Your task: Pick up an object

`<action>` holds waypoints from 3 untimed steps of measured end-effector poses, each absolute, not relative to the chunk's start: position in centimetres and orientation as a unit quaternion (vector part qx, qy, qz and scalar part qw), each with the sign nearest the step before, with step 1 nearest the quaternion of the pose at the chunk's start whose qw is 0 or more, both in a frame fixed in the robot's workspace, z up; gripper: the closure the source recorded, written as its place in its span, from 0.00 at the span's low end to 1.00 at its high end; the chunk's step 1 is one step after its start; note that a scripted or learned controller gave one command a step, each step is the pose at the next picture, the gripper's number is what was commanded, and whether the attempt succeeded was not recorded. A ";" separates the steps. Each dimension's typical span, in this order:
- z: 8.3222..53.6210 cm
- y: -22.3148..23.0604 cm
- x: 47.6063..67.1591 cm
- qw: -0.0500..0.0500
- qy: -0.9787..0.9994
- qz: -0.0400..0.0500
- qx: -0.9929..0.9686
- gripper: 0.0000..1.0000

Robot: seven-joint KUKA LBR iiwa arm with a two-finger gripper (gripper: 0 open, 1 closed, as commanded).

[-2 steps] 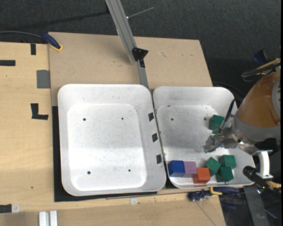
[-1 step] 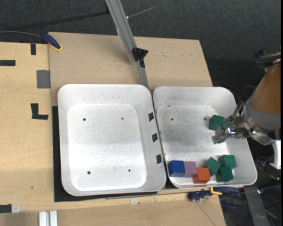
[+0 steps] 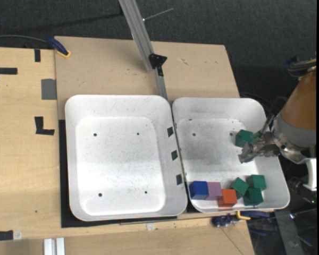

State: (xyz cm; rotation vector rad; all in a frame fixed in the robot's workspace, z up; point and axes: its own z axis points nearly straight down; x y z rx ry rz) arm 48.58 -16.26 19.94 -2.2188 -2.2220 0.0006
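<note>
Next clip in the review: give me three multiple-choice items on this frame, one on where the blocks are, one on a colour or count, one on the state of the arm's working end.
1. Where do the blocks lie?
A. In the left bin
B. In the right bin
C. On the bare bench

2. What colour is the block at the left end of the row along the near wall?
A. Blue
B. Yellow
C. White

3. Where is the gripper?
A. Over the left bin
B. Above the bench beyond both bins
C. Low in the right bin beside a lone green block

Key: 1 B, the blue block, the orange block and the others sit inside the right bin. 2 A, it is plainly blue. 3 C, the gripper sits next to the lone green block, at the bin's right side.
</note>
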 end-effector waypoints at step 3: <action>21.0 -1.9 52.4 0.001 -0.710 0.000 -0.705 1.00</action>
